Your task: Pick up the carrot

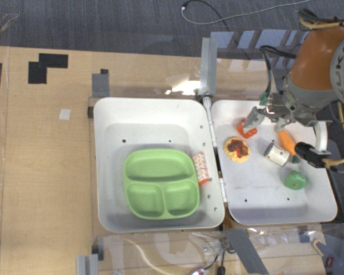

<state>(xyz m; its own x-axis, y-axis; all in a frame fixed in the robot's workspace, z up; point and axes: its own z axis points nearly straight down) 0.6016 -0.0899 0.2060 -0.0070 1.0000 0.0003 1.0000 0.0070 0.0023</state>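
Carrot [286,139] lies in right bin [275,208] beneath the end effector [275,112].

the carrot [286,139] is a short orange piece, a smooth tapered stub, lying flat on the white floor of the right bin [275,202] — in the upper right part of it, toward the far wall and the right-hand side. it lies at a slant, its upper end pointing up and left and its lower end running down and right, where a dark tip-like shape meets it — whether that dark part belongs to the carrot cannot be told. its upper end sits close under the grey arm hardware, partly shaded by it.
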